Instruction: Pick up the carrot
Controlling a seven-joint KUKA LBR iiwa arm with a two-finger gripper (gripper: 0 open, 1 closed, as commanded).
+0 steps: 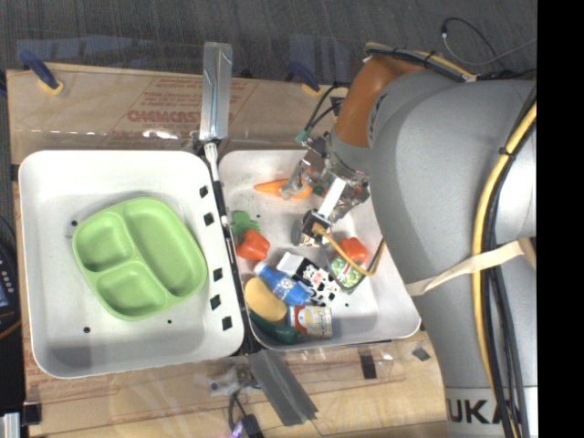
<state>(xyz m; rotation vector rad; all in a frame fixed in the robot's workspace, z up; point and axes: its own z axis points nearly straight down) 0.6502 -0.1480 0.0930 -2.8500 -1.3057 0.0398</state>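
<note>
Carrot [271,188] lies on the right bin [392,304] floor at the far end, pincer [297,188] right at its thick end, finger spread unclear, so lift not done.

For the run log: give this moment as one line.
task: pick carrot | gripper: at carrot's right end, right bin | grasp: unconfirmed | green tray: left bin

White letters "UKA", cut off at the frame's bottom, stand on the grey robot arm base [484,409]. Faint red lettering on the brown cardboard sheet [137,108] is too blurred to read.
</note>
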